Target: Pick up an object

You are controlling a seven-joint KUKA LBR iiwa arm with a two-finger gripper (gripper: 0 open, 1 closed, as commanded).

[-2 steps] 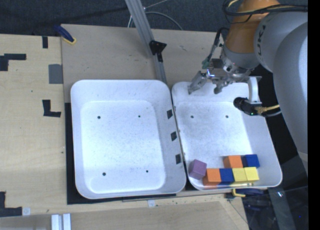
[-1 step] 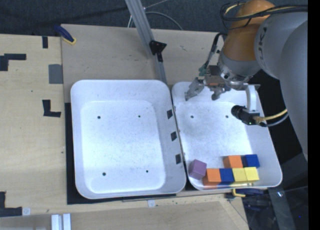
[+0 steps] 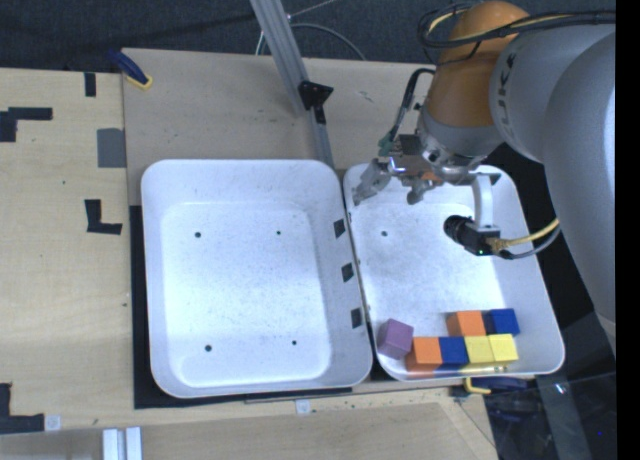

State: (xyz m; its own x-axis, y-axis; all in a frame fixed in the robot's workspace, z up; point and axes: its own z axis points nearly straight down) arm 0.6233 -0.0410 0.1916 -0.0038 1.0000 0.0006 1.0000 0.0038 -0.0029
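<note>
Several small blocks lie along the near edge of the right bin (image 3: pixel 520 248): a purple cube (image 3: pixel 396 336), an orange one (image 3: pixel 427 350), a blue one (image 3: pixel 453 350), two yellow ones (image 3: pixel 490 349), and behind them another orange (image 3: pixel 465 324) and blue (image 3: pixel 502 321). My gripper (image 3: pixel 390 186) hangs over the far left corner of that bin, well away from the blocks. Its two fingers (image 3: pixel 368 184) are spread apart, open, with nothing between them.
The left bin (image 3: pixel 160 248) sits beside the right one, their rims touching. A slanted metal pole (image 3: pixel 285 38) with a black clamp reaches down to the bins' far junction. A black camera unit with a yellow cable (image 3: pixel 475 233) hangs off the wrist over the right bin.
</note>
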